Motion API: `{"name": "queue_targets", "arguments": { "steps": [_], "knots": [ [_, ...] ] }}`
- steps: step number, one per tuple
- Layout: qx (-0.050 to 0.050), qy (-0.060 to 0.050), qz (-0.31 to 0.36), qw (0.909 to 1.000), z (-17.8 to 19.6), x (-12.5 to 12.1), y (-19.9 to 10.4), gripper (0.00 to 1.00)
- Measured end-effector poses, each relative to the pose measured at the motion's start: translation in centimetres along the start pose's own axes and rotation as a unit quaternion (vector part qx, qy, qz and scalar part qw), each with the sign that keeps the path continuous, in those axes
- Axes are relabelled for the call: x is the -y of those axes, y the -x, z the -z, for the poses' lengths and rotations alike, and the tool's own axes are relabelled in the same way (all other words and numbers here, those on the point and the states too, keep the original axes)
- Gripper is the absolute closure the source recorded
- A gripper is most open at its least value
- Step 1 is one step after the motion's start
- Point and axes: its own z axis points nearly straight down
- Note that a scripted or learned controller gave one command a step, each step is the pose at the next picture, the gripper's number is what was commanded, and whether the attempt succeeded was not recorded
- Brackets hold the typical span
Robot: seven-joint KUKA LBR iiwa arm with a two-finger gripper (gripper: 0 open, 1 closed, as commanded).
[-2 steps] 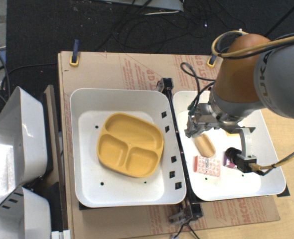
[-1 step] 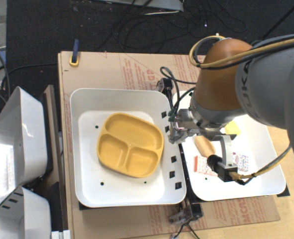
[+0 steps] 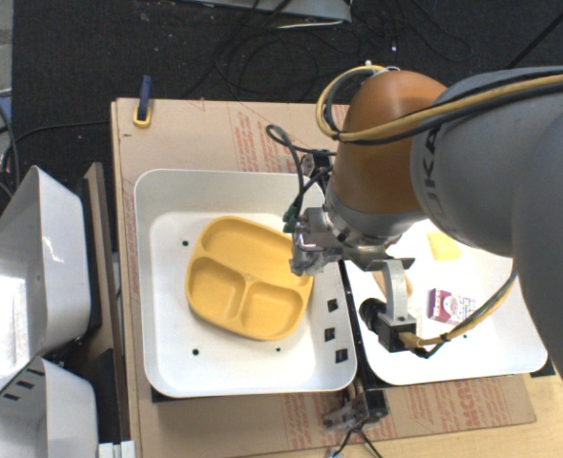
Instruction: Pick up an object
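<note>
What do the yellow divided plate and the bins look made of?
Yellow divided plate: likely moulded plastic, matte; uniform colour, soft rounded compartment ridges. Left bin and right bin: probably plastic too, smooth white, slightly glossy with rounded corners; could be coated metal.

Part of the "KUKA" lettering shows on the grey arm (image 3: 425, 165); cardboard (image 3: 262, 122) print is illegible.

Two white bins (image 3: 157, 256) on cardboard sheet (image 3: 215, 127); black cables (image 3: 262, 46) on dark floor behind.
</note>
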Motion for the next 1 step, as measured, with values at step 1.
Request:
{"name": "queue_targets", "arguments": {
  "steps": [1],
  "knots": [
    [0.001, 0.000, -0.003, 1.0000, -0.01, -0.04, 0.37, 0.00]
  ]
}}
